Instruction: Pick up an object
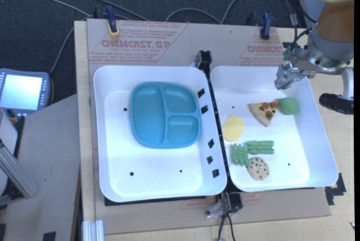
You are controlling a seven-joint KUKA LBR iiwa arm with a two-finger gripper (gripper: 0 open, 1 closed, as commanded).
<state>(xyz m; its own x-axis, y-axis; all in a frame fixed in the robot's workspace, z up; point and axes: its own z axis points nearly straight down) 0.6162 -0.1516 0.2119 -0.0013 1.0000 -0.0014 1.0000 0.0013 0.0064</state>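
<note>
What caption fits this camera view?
Robot tool above the right bin of toy food; blue plate sits left.

A blue plate (166, 115) lay in a white bin (112, 178); at 3 o'clock sat a yellow lemon (233, 128), green asparagus (253, 150) and a speckled tan cookie (258, 168).

Lit evenly and brightly from overhead. Mild glare on the white bins (112, 178), strongest along rims. Soft, short shadows beneath the blue tray (166, 115). Slightly soft focus overall; coarse detail. Dark, dim floor beyond the bins. Arm (332, 9) blurred near the bins' right.
</note>
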